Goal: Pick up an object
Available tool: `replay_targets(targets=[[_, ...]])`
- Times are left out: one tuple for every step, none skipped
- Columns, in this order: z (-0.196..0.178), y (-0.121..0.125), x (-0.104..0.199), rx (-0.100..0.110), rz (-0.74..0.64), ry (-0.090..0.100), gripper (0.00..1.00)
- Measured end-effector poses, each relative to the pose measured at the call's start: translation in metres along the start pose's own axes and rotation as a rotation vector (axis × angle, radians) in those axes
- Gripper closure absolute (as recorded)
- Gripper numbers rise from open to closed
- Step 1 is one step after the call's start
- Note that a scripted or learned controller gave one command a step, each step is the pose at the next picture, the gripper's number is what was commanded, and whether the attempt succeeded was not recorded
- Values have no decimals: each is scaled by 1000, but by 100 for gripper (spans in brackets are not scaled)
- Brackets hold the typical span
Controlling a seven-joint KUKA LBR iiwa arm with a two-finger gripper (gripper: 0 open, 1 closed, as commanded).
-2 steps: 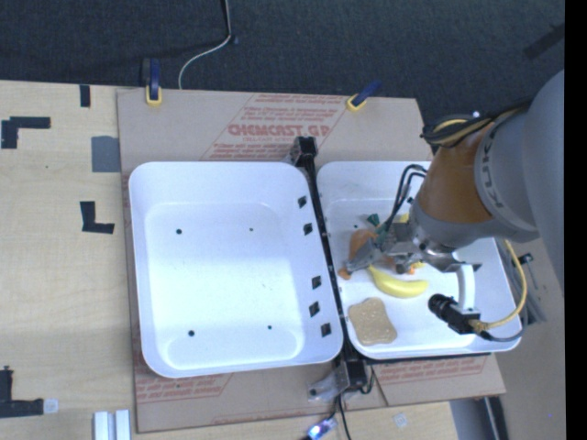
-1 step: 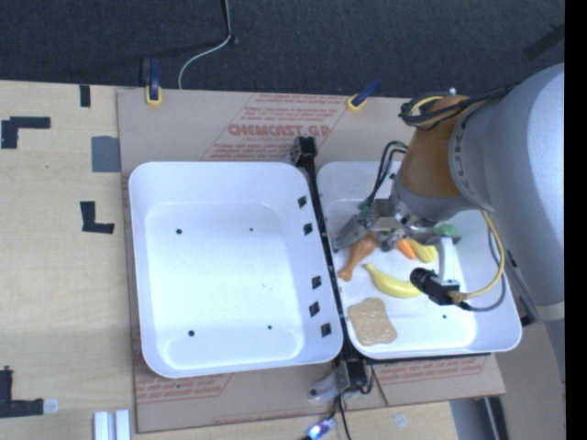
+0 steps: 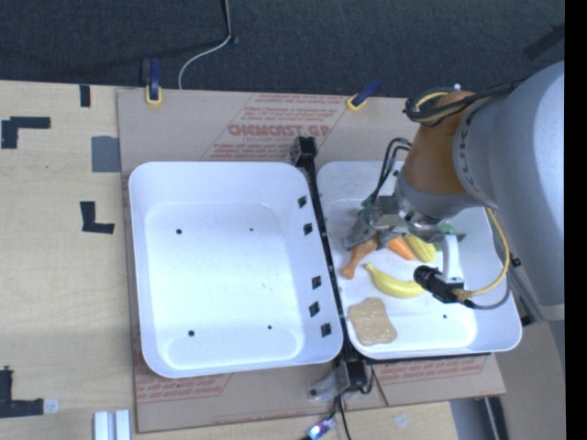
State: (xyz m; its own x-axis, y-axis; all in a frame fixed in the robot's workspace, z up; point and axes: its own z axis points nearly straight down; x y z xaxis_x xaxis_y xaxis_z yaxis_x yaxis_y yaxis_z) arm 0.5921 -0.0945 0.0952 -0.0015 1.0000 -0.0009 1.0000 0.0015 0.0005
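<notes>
My gripper reaches down into the right bin, low over the bin floor near its left side. Right under its fingers lies an orange carrot-like piece, running down and to the left. A yellow banana lies just below, and another orange and yellow piece sits beside the wrist. A tan slice of bread rests near the bin's front edge. The fingers are dark and partly hidden by the wrist.
The left bin stands beside the right one, with a black divider between them. Both rest on a cardboard sheet. The grey arm with its orange band fills the right bin's upper right.
</notes>
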Motion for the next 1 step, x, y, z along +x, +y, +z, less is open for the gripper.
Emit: replay_targets(targets=[[-94,-37,109,-5,-9,6,100]])
